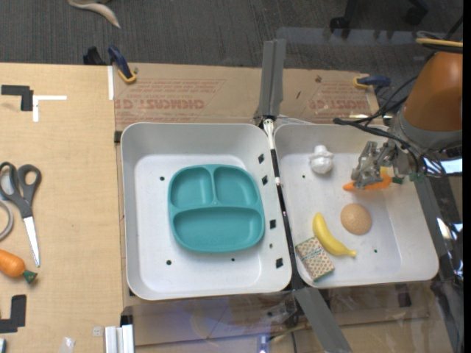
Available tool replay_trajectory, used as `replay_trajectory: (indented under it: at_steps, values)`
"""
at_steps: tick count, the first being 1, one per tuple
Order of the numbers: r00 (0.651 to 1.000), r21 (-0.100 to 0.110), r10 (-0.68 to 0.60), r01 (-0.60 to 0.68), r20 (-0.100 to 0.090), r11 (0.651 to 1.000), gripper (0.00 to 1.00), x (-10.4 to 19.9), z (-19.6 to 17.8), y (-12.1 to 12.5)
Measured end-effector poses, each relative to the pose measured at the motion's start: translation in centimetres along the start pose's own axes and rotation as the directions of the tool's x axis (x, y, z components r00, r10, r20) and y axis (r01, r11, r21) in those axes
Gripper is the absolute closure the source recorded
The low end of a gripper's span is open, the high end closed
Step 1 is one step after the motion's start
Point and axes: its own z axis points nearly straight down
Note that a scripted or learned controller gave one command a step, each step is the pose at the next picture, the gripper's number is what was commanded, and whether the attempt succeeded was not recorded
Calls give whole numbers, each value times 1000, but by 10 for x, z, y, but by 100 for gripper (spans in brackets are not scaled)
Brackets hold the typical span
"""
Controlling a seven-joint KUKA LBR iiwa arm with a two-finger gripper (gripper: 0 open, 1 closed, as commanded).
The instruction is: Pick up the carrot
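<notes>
A small orange carrot point(377, 185) with a green stub end lies crosswise in the right bin point(412, 263), near its far right side. My gripper point(366, 176) reaches in from the right and points down onto the carrot. Its metal fingers point(362, 166) are shut on the carrot's middle, and the orange tip sticks out to the left below them. I cannot tell whether the carrot touches the bin floor.
The right bin also holds a white crumpled object point(321, 159), a brown egg point(356, 218), a banana point(330, 236) and a patterned sponge block point(315, 259). A teal divided plate point(216, 207) sits in the left bin point(140, 219). Scissors point(22, 204) and another carrot point(12, 265) lie on the bench at left.
</notes>
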Motion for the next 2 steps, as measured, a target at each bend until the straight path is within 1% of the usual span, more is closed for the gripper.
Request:
replay_trajectory:
  at_steps: [1,2]
  values:
    - [992,-3,-126,125,-19,992,100,49,-81,68]
    - [978,-5,-207,207,-21,978,100,123,-84,53]
